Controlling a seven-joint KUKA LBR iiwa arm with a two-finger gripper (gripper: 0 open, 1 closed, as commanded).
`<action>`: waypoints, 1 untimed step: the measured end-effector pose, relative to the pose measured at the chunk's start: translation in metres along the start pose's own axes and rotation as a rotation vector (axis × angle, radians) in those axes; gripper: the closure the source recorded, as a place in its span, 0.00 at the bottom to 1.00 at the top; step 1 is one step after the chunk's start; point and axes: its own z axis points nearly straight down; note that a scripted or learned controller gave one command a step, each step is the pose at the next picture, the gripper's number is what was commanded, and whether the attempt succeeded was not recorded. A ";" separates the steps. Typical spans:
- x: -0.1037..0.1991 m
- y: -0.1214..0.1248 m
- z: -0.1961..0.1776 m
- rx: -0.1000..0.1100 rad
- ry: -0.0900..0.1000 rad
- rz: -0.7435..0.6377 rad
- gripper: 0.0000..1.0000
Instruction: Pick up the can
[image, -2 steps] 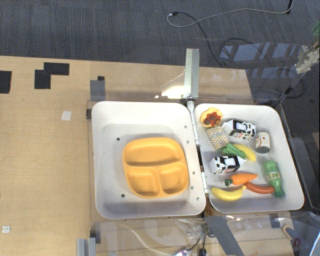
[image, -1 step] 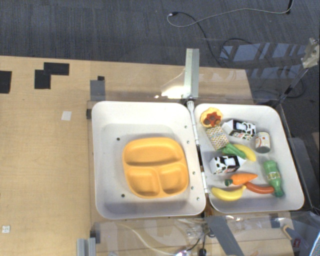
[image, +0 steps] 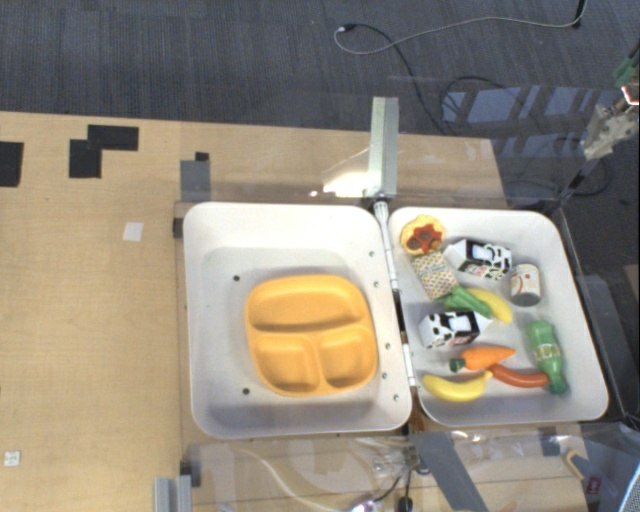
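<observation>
The can (image: 526, 283) is small and grey-silver with a pale end face. It lies in the right bin (image: 585, 395) near its right wall, just right of a cow-patterned carton (image: 485, 258). My gripper (image: 603, 130) is a pale shape at the upper right corner of the view. It hangs beyond the bin's far right corner, well above and to the right of the can, and touches nothing.
Around the can lie a green bottle (image: 546, 352), a green and yellow vegetable (image: 480, 302), a second cow carton (image: 450, 326), a carrot (image: 487, 355), a banana (image: 455, 385) and a red sausage (image: 520, 377). The left bin (image: 210, 300) holds a yellow divided plate (image: 308, 332).
</observation>
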 end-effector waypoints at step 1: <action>0.000 0.000 -0.053 -0.002 0.000 0.000 1.00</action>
